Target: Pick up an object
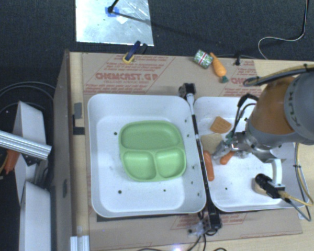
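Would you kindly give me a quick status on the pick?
Hand low in right bin, grip state unclear. Small orange piece at its tip. Long orange piece beside divider, tan piece behind.

1. The grey robot arm with an orange band point(282, 114) is cut off by the right edge, so its base is out of sight.
2. The arm covers much of the right shallow white plastic bin point(235, 200), hiding its far right wall.
3. The metal end effector point(226, 149) is too small and blurred to tell how its fingers stand.
4. A small orange piece point(226, 159) sits just beside it; whether they touch is unclear.
5. A small green and silver object point(203, 58) on the cardboard-covered surface point(146, 75) is too small to identify.
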Tool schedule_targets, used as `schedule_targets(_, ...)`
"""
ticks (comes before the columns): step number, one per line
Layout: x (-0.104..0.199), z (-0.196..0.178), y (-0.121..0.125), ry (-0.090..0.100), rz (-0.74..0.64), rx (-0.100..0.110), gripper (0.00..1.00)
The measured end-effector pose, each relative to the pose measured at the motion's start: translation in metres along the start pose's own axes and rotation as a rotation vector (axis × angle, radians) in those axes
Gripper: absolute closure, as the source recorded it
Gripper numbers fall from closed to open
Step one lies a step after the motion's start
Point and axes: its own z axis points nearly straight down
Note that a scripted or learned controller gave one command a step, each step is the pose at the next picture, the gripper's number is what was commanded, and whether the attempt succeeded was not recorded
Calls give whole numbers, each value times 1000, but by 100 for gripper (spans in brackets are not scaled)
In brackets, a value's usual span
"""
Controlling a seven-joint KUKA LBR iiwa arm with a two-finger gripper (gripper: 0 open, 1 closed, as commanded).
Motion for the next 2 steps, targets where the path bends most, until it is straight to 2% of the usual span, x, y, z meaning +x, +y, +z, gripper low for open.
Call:
schedule_targets(1,5,-1,12,0,-1,-2,0)
schedule_targets(2,5,-11,12,1,-2,-3,100)
